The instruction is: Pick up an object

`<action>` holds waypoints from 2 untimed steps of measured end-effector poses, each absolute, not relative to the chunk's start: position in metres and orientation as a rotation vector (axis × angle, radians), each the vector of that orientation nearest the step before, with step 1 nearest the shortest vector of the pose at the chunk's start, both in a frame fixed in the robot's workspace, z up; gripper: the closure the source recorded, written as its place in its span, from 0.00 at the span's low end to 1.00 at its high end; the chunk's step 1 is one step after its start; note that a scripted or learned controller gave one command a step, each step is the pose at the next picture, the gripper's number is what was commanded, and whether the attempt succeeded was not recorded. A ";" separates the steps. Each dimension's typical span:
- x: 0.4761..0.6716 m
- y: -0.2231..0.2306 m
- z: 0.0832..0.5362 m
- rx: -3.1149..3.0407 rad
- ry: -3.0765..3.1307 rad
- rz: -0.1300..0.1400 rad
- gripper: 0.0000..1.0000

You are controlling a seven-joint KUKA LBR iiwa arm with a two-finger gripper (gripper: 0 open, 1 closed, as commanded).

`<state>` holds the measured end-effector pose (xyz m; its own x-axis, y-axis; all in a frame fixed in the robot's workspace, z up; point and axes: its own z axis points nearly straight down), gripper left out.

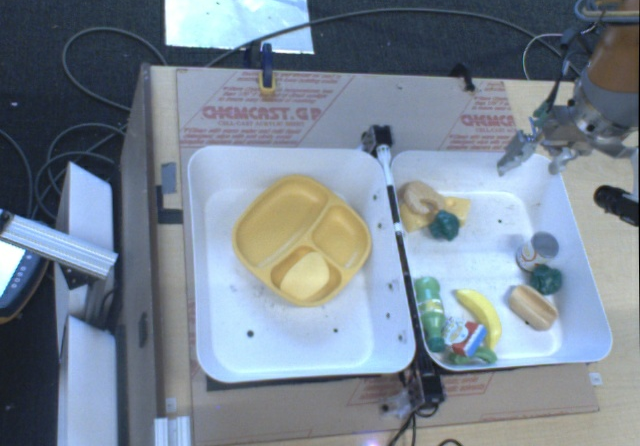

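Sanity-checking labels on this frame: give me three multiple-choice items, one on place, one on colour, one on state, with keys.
1. Where does the yellow divided plate lie?
A. In the left bin
B. In the right bin
C. On the cardboard behind the bins

2. What colour is the banana in the right bin?
A. Green
B. Yellow
C. Red

3. How do the gripper fingers stand?
A. Shut on the banana
B. Shut on the plate
C. Open, holding nothing

Key:
1. A, the plate rests in the middle of the left bin, left of the divide between the bins.
2. B, it shows bright yellow near the front of that bin, beside a green item.
3. C, the two fingers are spread apart above the right bin's back edge, with nothing between them.
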<state>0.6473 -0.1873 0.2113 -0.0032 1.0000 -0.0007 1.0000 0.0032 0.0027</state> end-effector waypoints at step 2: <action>0.669 -0.091 0.133 2.215 2.226 0.003 0.00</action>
<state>0.6691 -0.0910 0.1326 -0.0050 1.0000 0.0007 1.0000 0.0050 0.0021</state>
